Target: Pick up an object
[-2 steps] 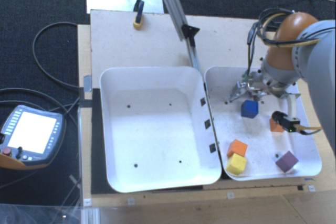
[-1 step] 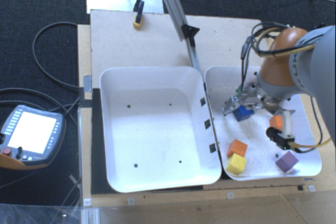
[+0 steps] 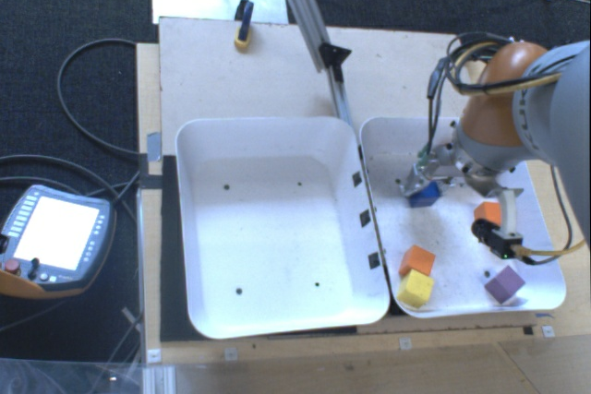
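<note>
From my station I see the end effector [image 3: 425, 180] down inside the right bin [image 3: 554, 295], low over the bin floor in its upper left part. A blue block [image 3: 426, 194] sits right at its tip, touching or nearly so, but the metal body covers the fingertips and I cannot tell how they stand or whether the block is between them.

The arm [image 3: 545, 106] comes in from 3 o'clock. Its grey link ends in the orange band [image 3: 494, 101], and from there the wrist bends down and toward 9 o'clock, so the tool points at the bin floor at a slant. Black cables [image 3: 452, 60] loop over the wrist at 12 o'clock from the tool, and another cable runs down past a small black part [image 3: 499, 240] near the bin's right side.

Other blocks lie in the same bin. An orange block [image 3: 488, 213] is at 4 o'clock from the tool, partly behind the cable hardware. A second orange block [image 3: 417, 260] lies at 6 o'clock, touching a yellow block [image 3: 416, 288] just below it. A purple block [image 3: 504, 285] rests near the bin's lower right corner, well apart from the blue one.

The left bin [image 3: 199, 226] stands just beside the right one on the bench [image 3: 240, 78]. A teach pendant [image 3: 51, 240] lies off the bench at 9 o'clock.
</note>
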`<state>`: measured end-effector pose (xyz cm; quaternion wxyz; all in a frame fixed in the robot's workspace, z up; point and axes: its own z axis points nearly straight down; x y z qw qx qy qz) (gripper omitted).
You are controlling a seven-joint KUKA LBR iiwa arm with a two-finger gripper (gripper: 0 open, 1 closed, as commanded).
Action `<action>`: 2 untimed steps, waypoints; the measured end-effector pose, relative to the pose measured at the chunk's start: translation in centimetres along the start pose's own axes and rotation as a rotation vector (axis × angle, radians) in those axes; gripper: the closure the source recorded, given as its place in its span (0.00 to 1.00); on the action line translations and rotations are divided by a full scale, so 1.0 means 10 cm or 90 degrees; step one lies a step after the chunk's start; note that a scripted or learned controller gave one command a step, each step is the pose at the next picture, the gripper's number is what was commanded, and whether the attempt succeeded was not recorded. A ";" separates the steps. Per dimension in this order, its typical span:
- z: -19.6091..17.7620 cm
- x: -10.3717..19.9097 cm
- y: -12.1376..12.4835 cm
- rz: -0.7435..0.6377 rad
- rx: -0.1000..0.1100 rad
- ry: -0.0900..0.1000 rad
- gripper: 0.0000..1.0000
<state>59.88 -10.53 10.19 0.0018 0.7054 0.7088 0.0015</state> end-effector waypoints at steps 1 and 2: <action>-0.93 0.77 -0.49 -0.004 -0.001 0.002 1.00; -0.90 1.60 -0.90 -0.005 0.005 0.003 1.00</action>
